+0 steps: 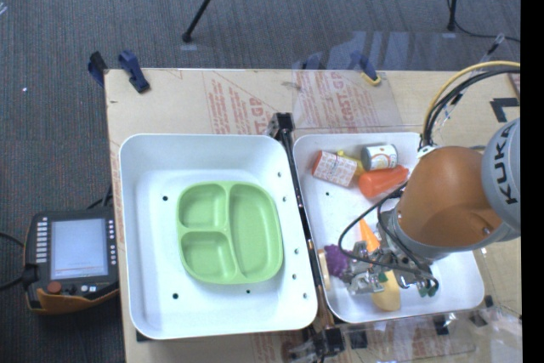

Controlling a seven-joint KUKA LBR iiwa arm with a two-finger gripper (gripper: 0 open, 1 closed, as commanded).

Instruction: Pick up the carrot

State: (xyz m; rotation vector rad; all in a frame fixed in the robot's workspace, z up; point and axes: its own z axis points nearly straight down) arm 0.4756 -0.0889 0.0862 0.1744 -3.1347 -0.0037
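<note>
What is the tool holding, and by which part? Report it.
Cannot be told. The tool is down in the right bin among the items there, and the arm's wrist hides whether it grips anything.

The tabletop (246, 102) is a pale wooden board with red printed markings, standing on dark carpet. Two shallow white bins rest directly on it, side by side and touching: the left bin (144, 225) and the right bin (319, 217). Blue clamps (133, 70) grip its far left edge, and a yellow clamp (371, 78) grips the far edge.
</note>
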